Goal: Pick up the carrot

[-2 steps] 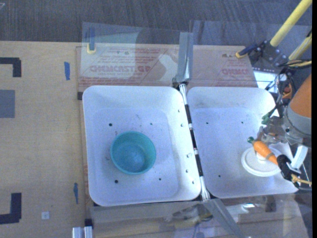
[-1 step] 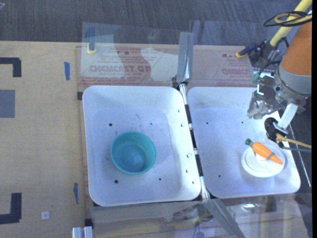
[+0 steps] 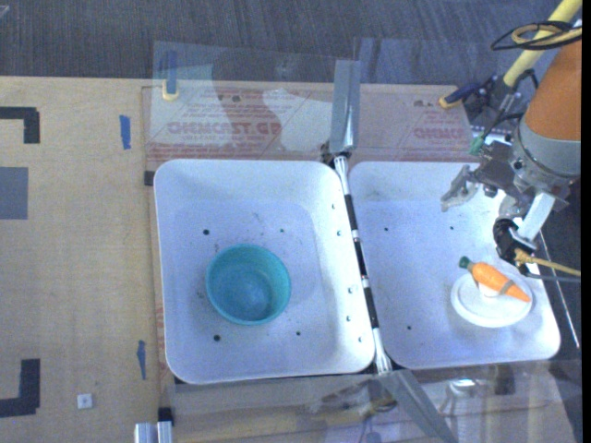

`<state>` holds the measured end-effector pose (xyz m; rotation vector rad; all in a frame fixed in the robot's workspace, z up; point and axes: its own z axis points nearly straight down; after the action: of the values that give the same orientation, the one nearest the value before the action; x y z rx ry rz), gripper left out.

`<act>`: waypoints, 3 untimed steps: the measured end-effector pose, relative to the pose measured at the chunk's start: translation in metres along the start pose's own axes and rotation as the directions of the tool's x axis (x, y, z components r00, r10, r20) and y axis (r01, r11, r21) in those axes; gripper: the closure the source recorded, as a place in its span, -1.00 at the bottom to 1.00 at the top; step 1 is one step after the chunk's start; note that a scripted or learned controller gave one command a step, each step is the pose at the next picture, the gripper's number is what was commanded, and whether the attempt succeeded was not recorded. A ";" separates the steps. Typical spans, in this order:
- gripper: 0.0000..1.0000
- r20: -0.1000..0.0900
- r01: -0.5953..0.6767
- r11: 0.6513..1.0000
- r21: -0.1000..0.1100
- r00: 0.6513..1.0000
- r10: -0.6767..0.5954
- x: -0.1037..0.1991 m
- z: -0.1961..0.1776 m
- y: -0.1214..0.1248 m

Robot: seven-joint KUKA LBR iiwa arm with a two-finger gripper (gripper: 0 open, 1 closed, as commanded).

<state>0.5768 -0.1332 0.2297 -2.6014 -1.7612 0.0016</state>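
Two shallow white bins sit side by side on the wooden surface point(image 3: 74, 275), and our tool point(image 3: 485, 185) hangs over the upper right part of the right bin point(image 3: 406, 247), at the end of the grey arm with its orange band point(image 3: 554, 100). We cannot tell from this slanted look how the tool is set, since its tip is a dark cluster of metal and cable against the white floor; nothing shows between its parts.

Below the tool and slightly to its right lies the carrot point(image 3: 497, 278), apart from it, with bare bin floor between them. The carrot rests on a small white round dish point(image 3: 489, 308) near the bin's lower right corner, lying across the dish's upper edge. Its long axis runs on a slant: the green leafy end point(image 3: 466, 264) points up and to the left, roughly toward the tool, and the orange body tapers down and to the right.

Far to the tool's left, in the left bin point(image 3: 185, 201), a teal bowl point(image 3: 247, 284) stands upright with its mouth open to the camera. Clear plastic sheeting with red lettering point(image 3: 222, 129) lies behind both bins.
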 end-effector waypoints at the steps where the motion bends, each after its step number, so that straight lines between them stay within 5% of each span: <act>1: -1.00 0.000 0.102 0.995 0.001 0.995 -0.102 -0.053 0.039 0.011; 2: -1.00 0.000 0.273 0.962 -0.017 0.962 -0.273 -0.078 0.137 -0.030; 3: 1.00 -0.001 0.271 0.962 -0.019 0.963 -0.271 -0.078 0.129 -0.030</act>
<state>0.5198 -0.1942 0.1009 -2.3456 -2.1089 -0.0194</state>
